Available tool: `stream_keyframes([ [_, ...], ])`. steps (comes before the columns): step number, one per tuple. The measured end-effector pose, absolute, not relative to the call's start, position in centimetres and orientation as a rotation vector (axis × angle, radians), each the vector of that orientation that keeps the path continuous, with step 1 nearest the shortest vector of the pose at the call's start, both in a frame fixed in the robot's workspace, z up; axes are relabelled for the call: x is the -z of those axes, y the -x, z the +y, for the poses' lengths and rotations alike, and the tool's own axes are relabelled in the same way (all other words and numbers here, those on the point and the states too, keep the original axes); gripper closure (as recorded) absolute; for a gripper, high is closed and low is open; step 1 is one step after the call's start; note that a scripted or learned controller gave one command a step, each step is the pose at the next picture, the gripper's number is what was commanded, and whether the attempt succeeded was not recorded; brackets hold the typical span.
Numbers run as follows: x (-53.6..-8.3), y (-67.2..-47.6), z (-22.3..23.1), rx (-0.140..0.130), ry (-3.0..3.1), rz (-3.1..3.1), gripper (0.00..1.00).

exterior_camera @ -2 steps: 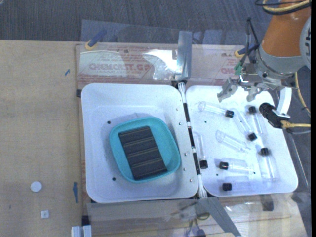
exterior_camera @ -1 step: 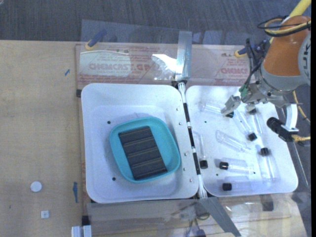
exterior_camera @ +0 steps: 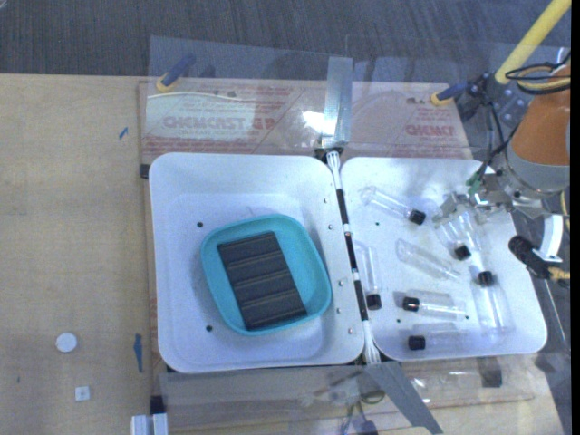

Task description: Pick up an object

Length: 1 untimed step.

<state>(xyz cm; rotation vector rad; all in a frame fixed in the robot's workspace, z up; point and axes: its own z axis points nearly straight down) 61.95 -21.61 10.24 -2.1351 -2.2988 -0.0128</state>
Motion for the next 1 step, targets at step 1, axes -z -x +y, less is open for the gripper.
stream_keyframes([
  [1, -8.71, -61.93, -19.62, 0.004, 2.164, -2.281, 0.0],
])
